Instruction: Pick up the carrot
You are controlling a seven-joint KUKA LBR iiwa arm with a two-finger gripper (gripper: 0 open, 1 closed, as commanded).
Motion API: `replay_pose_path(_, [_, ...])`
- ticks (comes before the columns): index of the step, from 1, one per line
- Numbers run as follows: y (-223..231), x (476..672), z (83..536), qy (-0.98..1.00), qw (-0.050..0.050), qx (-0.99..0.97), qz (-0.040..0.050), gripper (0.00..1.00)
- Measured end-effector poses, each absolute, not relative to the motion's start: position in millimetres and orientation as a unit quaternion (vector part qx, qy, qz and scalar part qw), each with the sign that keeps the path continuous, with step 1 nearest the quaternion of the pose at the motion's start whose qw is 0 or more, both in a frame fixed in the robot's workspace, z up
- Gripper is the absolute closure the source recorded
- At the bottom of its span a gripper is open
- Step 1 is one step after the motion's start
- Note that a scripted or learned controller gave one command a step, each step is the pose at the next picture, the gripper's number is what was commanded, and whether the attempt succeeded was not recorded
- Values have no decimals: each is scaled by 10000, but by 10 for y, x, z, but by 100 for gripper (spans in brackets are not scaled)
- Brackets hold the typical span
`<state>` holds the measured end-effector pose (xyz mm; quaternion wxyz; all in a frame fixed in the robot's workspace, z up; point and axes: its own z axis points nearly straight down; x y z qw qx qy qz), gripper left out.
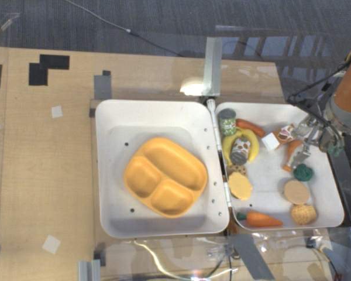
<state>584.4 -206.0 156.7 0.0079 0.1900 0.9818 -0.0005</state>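
Observation:
In the right bin (pixel 330 215), a carrot (pixel 264 219) with a green stub lies along the front wall. A second orange carrot-like piece (pixel 250 127) lies near the back, beside a green can (pixel 227 122). A third short orange piece (pixel 292 153) rests right under the left side of my gripper (pixel 306 141). The gripper hangs low over the right half of this bin, and the arm's orange band (pixel 346 101) is at the right edge. Whether anything is in its grasp is hidden from this angle.
A yellow divided plate (pixel 165 175) sits in the left bin (pixel 114 215). Crowding the right bin are a banana (pixel 250 148) with a small can (pixel 240 151) on it, a white cube (pixel 269 141), a yellow disc (pixel 240 186), a green lump (pixel 303 171), a tan disc (pixel 296 192) and a waffle ball (pixel 303 214).

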Motion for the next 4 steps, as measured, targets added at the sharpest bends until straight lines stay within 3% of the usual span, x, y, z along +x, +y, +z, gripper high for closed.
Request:
replay_pose_path(1, [-2012, 5109, 1382, 9766, 27, 2152, -3, 0])
replay_pose_path(2, [-2056, 5619, 896, 9655, 76, 2604, 1, 0])
replay_pose_path(3, [-2045, 5649, 1029, 9663, 115, 2570, 3, 100])
replay_pose_path(4, [-1810, 4924, 1123, 9302, 25, 3670, 7, 100])
